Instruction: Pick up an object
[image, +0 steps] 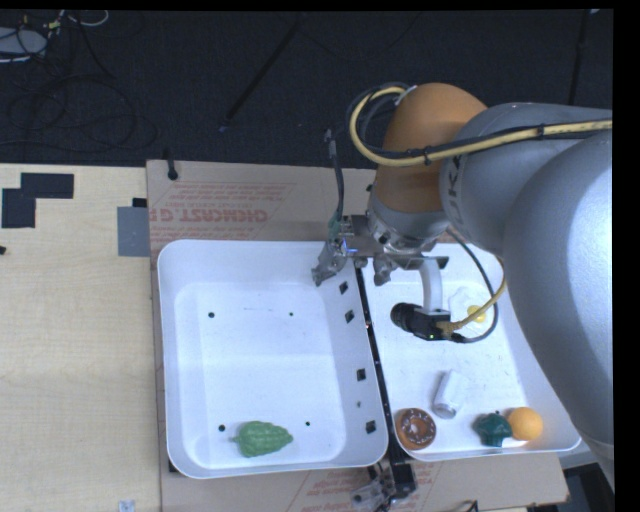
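In the camera view, you see the grey arm (540, 200) reach in from three o'clock. It sets its end effector (352, 262) at the twelve o'clock end of the ridge where the two bins meet. Nothing lies beneath it there and nothing shows in its grip, so I judge the pick as not yet made. You cannot tell whether the end effector is apart or together, because the wrist and its orange band (430, 130) cover it from above.

The things to pick lie well apart from it, all towards six o'clock and loose, as I would expect of objects tipped in for grasp tries. In the shallow white left bin (180, 330), a bumpy green plastic lump (263, 438) lies alone near the six o'clock wall. It is clear on every side, so it looks the easier target to me.

In the shallow white right bin (480, 370), a small pale grey cylinder (445, 393) lies tilted. Just past it at six o'clock is a round brown disc with a pale middle (415, 428). At five o'clock a small dark green lump (492, 428) touches a smooth orange ball (524, 424), and that crowding could spoil a grasp.

The arm covers the right bin's three o'clock side, so you cannot see what lies under it. The dark green lump is too small for you to tell its shape. Both bins rest on the pale wooden surface (70, 350).
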